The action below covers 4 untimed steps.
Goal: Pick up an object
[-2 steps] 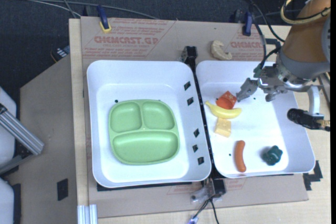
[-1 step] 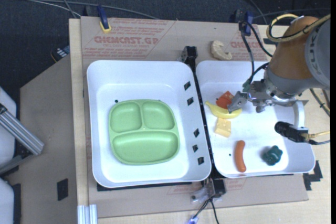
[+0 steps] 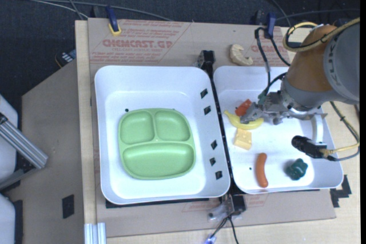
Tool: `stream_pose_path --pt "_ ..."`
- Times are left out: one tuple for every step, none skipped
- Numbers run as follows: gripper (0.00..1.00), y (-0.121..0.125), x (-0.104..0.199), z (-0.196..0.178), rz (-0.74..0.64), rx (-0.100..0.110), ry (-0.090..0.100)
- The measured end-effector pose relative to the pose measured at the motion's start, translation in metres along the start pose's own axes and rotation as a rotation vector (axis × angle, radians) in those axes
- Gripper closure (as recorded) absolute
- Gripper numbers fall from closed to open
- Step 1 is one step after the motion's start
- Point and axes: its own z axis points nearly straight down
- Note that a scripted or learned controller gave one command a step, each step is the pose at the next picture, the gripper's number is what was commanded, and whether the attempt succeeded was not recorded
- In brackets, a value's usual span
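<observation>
Two shallow white bins sit side by side on the bench, which is covered by a brown sheet with red printed letters. The left bin contains one thing, a light green plate divided into three compartments, and it lies flat near the middle of the bin. The right bin contains several small things. A yellow banana lies near the left wall of this bin, and a small red piece is just above it, touching it or almost touching. A pale yellow wedge, looking like cheese, lies just below the banana. An orange-red sausage lies near the front wall, and a dark green object is to its right, apart from it. The grey arm with its orange band reaches in from the right, and the gripper is low over the right end of the banana, very close to it. Whether the gripper is open or closed, I cannot tell from this angle, and I cannot tell if it touches the banana. Outside the bins, a beige curved object lies on the bench behind the right bin.
</observation>
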Motion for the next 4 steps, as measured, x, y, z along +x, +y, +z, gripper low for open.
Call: stream_pose_path --pt "1.0 0.003 -0.002 -0.014 0.001 -0.016 -0.008" --pt "1.0 -0.004 0.003 -0.063 0.001 -0.001 -0.008" --pt "1.0 -0.002 0.004 -0.117 0.0 -0.002 -0.009" --pt "1.0 -0.005 0.051 -0.128 -0.003 0.001 -0.006"
